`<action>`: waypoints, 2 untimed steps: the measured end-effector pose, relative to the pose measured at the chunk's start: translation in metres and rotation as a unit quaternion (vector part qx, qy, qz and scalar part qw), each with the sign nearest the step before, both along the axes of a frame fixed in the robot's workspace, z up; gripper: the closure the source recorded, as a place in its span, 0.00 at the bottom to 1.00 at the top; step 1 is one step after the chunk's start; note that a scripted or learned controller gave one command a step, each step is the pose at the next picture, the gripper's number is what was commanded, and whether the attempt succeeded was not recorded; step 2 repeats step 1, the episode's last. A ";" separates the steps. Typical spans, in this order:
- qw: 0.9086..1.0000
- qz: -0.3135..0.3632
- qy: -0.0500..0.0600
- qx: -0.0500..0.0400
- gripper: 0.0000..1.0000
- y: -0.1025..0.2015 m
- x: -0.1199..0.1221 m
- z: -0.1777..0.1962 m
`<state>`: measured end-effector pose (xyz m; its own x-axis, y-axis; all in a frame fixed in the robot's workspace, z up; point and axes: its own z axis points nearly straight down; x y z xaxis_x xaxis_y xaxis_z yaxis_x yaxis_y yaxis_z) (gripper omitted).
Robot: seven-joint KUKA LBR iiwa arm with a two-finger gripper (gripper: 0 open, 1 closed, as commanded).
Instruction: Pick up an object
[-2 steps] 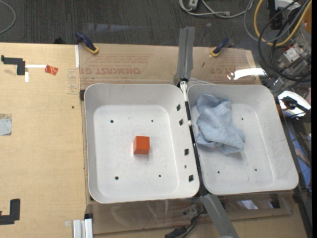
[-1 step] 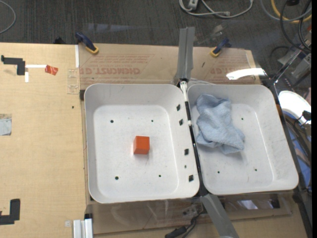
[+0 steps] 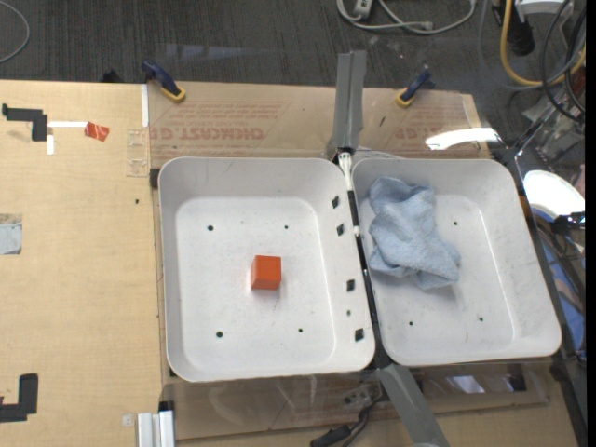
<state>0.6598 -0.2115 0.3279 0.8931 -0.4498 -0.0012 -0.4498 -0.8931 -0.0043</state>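
Scanning from the left, you first meet the bare wooden bench (image 3: pixel 74 277), which carries only small marks and bits of tape, nothing worth a grasp. Next comes the left bin (image 3: pixel 186 343), and here sits your likeliest target: an orange block (image 3: pixel 266 273), resting flat on the floor a little below the middle, well apart from every wall. That open placement suits a pick from above, since fingers could close on its sides with no rim in the way. Past the divider where the two bins touch, the right bin (image 3: pixel 503 315) holds a crumpled blue-grey cloth (image 3: pixel 410 233), bunched against its left wall and upper corner; being soft and pressed to the side, I judge it the harder grab. As for the gripper, I cannot tell you whether it is released or clenched, so treat the pick as not yet begun; both things lie untouched in their bins
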 end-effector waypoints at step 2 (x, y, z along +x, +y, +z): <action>0.991 0.133 -0.001 0.000 1.00 -0.008 -0.020 -0.015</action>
